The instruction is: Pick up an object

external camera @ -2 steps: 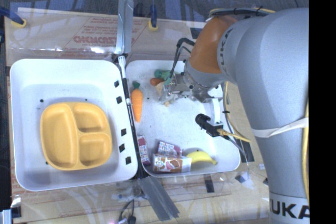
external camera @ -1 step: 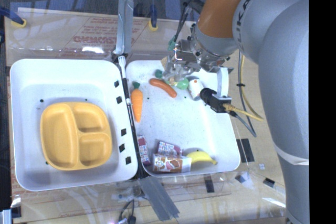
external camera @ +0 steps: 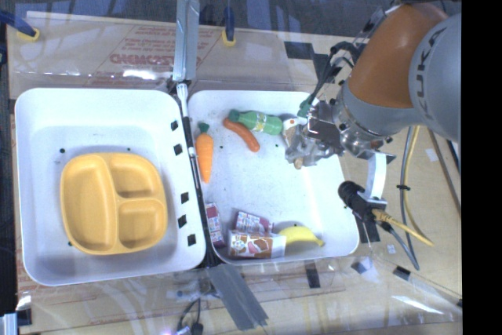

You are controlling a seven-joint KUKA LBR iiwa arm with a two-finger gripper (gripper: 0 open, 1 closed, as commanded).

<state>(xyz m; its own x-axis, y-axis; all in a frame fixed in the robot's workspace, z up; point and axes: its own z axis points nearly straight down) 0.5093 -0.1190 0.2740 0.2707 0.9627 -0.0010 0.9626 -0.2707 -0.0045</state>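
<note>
The arm comes in from the right and its tool is over the right bin, near the bin's upper right part. If the tool is apart or together, I cannot tell, because the metal parts there make one blurred shape. I see no object in the tool.

In the right bin there are several objects. A green bottle lies on its side near the far wall, and its right end is just beside the tool. An orange sausage-shaped toy lies at a slant, touching the bottle on its near side or very close to it. A carrot with a small green top lies along the left wall, pointing to the near side. At the near wall there is a banana, and to its left two small packs with red and white print lie close together, one partly over the other. The banana touches the right end of the packs. One more small red pack is at the left wall, just beside these.

The left bin holds a yellow tray with three compartments, lying flat in the middle of the bin.

Both bins stand on the table, side by side and touching at a grey strip.
</note>
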